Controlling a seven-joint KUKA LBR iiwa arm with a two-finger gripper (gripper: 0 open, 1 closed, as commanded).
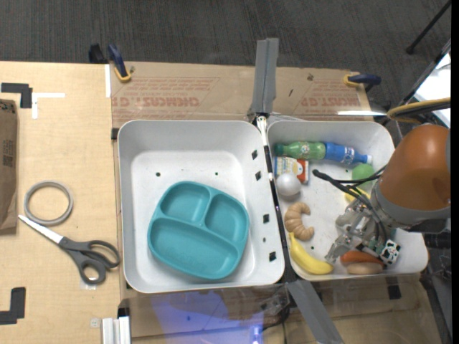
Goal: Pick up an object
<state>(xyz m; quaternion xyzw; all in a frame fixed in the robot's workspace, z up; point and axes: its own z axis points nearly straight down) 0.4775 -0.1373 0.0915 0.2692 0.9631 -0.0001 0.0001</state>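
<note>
Was down in the right bin (324, 126) with the tool (343, 244), low among the clutter near the front wall, just above the banana (308, 259) and beside the reddish sausage-shaped piece (361, 262). Could not tell whether the tool was released or clenched, nor whether anything sat in it. Judged the step as the reach-and-grasp, lift not yet made. Lay close together: croissant (300, 219), white ball (287, 184), green bottle (303, 149). Would call next for closing squarely on one piece, then rising straight up clear of neighbours. Left bin (136, 156) held a teal divided plate (199, 228).
</note>
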